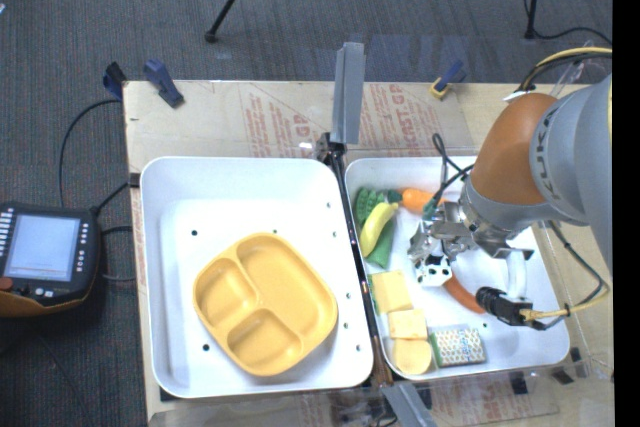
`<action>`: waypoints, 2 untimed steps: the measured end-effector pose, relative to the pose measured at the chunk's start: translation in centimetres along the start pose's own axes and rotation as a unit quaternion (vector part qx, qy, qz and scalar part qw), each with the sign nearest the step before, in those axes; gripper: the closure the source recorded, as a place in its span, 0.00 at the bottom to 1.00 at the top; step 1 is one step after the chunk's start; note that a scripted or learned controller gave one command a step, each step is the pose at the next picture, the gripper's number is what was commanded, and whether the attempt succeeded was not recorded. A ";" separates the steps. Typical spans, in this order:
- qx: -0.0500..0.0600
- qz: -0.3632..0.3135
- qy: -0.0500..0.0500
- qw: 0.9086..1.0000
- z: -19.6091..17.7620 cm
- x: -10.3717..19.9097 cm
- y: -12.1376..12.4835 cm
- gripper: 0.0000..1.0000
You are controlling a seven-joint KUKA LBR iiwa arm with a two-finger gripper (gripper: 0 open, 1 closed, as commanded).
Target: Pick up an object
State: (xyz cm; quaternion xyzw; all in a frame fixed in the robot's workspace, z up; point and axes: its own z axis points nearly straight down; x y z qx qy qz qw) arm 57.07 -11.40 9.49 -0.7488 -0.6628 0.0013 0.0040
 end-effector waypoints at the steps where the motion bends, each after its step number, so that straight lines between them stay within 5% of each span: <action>1: -0.007 0.002 -0.001 1.000 -9.6 6.1 4.6 1.00; 2: -0.004 0.001 -0.001 1.000 -10.3 6.1 4.5 1.00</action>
